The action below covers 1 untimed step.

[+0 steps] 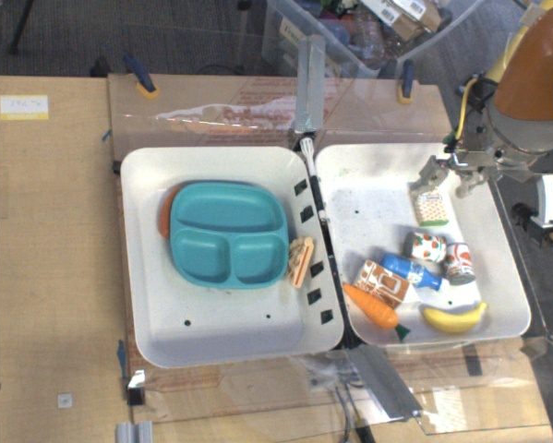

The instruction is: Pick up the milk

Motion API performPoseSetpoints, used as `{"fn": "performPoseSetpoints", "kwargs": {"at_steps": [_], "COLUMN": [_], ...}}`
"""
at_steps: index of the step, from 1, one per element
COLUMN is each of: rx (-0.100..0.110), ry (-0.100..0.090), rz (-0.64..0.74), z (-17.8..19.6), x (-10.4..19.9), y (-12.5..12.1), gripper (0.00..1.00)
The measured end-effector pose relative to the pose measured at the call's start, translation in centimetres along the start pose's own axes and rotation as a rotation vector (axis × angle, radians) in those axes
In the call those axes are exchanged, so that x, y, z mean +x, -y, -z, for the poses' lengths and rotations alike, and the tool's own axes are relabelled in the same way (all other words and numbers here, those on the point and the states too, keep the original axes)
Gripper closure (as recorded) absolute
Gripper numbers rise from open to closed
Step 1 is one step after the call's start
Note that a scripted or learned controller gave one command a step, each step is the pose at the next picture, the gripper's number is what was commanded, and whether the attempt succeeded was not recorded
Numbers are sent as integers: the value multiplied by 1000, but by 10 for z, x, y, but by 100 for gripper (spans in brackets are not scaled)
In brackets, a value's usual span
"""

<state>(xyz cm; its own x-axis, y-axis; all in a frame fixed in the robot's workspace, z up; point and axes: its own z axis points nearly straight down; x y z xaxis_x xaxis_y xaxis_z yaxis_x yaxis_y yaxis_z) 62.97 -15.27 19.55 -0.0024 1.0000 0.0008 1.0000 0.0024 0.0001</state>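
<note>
The approach step is under way: the grey arm with the orange band (533, 58) is reaching in over the right-hand shallow white bin (509, 247) on the table, and its jaws are hanging apart, holding nothing. They are sitting well beyond the yellow banana (454, 316), towards the far wall of the bin.

The milk, taken here to be the small white carton with green and orange print (433, 209), is lying beyond the banana too, slightly to its left and just on the banana side of the jaws. It is lying clear of the other items, which are crowding closer to the banana. A second carton, brown and white (382, 281), is lying left of the banana. It could also pass for milk, so the choice is a judgement.

The carton's long axis is running from the banana side towards the far wall, leaning only slightly. Its paler end is pointing away from the banana, towards the jaws. Which end is the top is too small to tell.

The next move is probably calling for a short shift towards the banana, centring over the carton. After that comes a descent with the jaws straddling its narrow width, then a close and a lift.
</note>
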Motion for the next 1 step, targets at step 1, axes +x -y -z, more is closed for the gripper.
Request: {"fn": "performPoseSetpoints", "kwargs": {"at_steps": [1], "rx": [-8], "ry": [-2], "rz": [113], "z": [-105], "x": [-50], "y": [112], "gripper": [0]}}
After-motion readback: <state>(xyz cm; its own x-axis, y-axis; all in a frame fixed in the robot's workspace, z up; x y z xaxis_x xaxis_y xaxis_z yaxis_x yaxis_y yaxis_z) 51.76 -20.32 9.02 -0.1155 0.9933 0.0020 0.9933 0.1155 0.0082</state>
